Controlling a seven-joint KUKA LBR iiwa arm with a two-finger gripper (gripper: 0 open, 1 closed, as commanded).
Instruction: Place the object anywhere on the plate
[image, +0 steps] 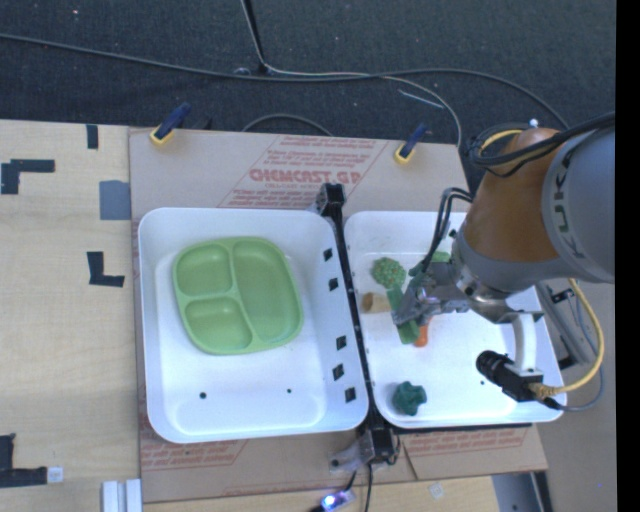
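With the gripper (412, 312) low in the right bin (450, 395) over the carrot-like piece (420, 336) — grip state I cannot tell — confirm your hold, then carry toward nine o'clock onto the green plate (237, 295).

Arm over the right bin, plate in the left

The gripper (412, 318) hangs low in the right bin (455, 400) beside a green broccoli piece (388, 270); a darker green item (408, 397) lies nearer the front. The green divided plate (237, 295) sits in the left bin (240, 410).
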